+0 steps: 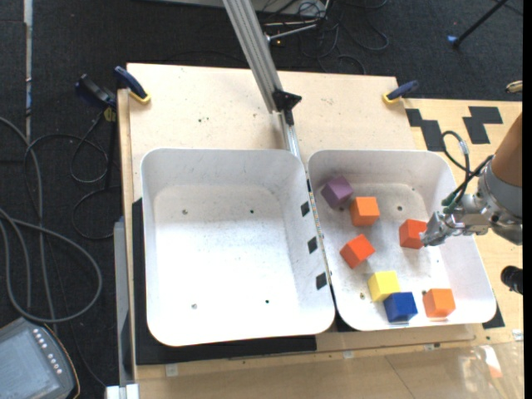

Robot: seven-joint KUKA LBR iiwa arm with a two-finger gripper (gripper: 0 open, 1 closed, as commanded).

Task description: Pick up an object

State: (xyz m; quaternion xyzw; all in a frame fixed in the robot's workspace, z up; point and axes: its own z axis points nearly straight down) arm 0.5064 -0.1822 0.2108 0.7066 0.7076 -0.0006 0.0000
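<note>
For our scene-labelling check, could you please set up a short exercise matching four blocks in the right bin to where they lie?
Things:
1. purple block
2. blue block
3. yellow block
4. red block

Places:
A. right beside the gripper
B. nearest the bin's far left corner
C. nearest the bin's front rim
D. just behind the blue block

Pairs: 1-B, 2-C, 3-D, 4-A

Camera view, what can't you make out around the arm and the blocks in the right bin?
- Tool: too small to tell whether it is open or shut, or touching the red block.
- Arm: cut off by the view's right edge.
- Blue block: its upper edge sits against the yellow block; touching or apart, cannot tell.
</note>
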